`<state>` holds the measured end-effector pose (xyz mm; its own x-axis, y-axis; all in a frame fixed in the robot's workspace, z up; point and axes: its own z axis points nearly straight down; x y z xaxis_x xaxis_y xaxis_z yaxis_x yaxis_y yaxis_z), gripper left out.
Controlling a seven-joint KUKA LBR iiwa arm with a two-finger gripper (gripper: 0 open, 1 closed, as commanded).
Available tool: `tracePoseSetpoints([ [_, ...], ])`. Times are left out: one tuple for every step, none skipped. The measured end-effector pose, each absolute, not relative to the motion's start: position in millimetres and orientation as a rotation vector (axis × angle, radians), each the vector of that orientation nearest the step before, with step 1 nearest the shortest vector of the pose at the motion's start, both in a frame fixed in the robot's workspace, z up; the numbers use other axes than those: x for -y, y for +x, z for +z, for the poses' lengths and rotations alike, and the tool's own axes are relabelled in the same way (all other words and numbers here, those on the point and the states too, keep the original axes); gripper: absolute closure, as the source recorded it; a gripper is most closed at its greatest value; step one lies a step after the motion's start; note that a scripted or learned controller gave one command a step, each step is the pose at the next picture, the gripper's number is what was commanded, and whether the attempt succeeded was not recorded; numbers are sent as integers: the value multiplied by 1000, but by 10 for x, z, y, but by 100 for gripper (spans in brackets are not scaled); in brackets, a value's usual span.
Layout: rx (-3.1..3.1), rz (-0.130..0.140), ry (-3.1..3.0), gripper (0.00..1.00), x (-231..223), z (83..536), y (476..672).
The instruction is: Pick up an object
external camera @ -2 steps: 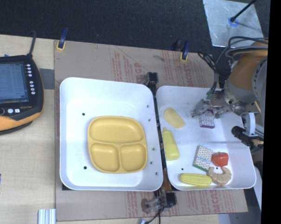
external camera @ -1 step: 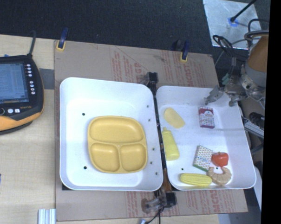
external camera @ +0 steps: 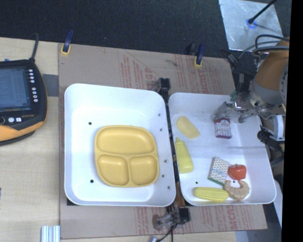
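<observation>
1. Nearest the cam: corn cob (external camera: 211, 194), yellow, lying flat along the near wall of the right bin (external camera: 255, 147).
2. Task's thing = any obj in the right bin. One closest to the gripper (external camera: 226, 114): a small red/white packet (external camera: 223, 129), far half of the bin, just under the fingertips. Touching or apart? Can't tell from this angle.
3. Gripper state: can't tell how wide it is; parts blur together at the tip. Nothing clearly seen between the fingers.
4. Arm (external camera: 266, 73): grey w/ orange band, comes in from the right, over the bin's far right corner.
5. Other objs, same bin: pale yellow oblong piece (external camera: 188, 127) near the far left; yellow bottle-like item (external camera: 183, 155) lying along the left wall, just nearer than that piece.
6. Near right corner cluster: patterned square card/box (external camera: 219, 169), tilted; red tomato-like item (external camera: 237, 172) touching its right side; tan/white pretzel-ish toy (external camera: 237, 189) just in front, beside the corn's right end.
7. Left bin (external camera: 80, 140): holds a yellow 3-compartment plate (external camera: 126, 155), upright, about centred.
8. Both bins sit side by side on a cardboard sheet (external camera: 139, 67), clamped at the far edge by 2 blue clips (external camera: 67, 41).
9. Far left on the bench: teach pendant (external camera: 14, 99), screen lit, orange underside.
</observation>
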<state>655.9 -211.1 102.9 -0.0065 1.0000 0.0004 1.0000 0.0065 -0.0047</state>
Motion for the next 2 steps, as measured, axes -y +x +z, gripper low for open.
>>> tracePoseSetpoints([
  [2226, 3, -2213, 0, 1711, 1003, 6564],
  [2225, 0, -2218, 0, 1965, 2067, 6569],
])
